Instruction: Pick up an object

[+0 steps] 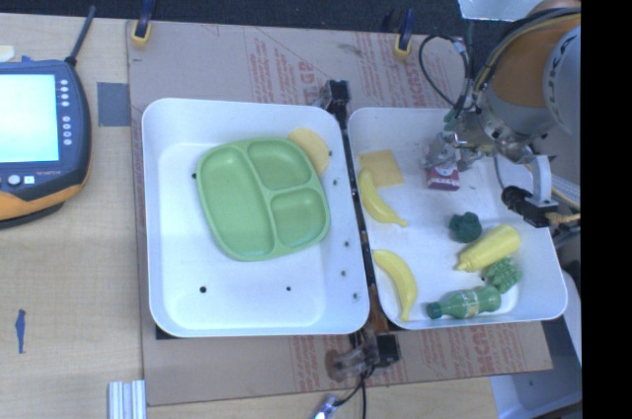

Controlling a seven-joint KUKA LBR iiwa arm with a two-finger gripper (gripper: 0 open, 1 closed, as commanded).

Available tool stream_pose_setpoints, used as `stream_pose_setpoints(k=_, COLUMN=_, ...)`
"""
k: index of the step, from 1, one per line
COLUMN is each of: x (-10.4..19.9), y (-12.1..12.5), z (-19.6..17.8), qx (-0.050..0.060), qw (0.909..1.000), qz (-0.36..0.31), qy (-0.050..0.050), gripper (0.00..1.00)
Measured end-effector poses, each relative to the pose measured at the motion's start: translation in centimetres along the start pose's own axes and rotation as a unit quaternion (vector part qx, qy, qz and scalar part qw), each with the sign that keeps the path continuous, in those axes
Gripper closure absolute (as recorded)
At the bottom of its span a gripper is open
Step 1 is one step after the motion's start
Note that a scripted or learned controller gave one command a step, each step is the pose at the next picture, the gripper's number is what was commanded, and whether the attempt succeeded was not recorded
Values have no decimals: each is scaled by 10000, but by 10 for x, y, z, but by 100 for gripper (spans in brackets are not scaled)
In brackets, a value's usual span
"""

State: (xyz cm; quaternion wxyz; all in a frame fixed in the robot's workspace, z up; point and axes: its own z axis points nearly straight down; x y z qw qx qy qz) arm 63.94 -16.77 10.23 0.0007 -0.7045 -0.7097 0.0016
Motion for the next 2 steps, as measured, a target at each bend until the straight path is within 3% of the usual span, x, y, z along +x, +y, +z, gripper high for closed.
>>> stream_pose_setpoints(k=1, x=49, y=18, z=-103, qx=-14, qw=10000, qz=16, qy=8, gripper=100)
stream_pose_setpoints(k=2, x=92, y=-3, z=-110, qx=5, qw=10000, qz=13, qy=7, gripper=100)
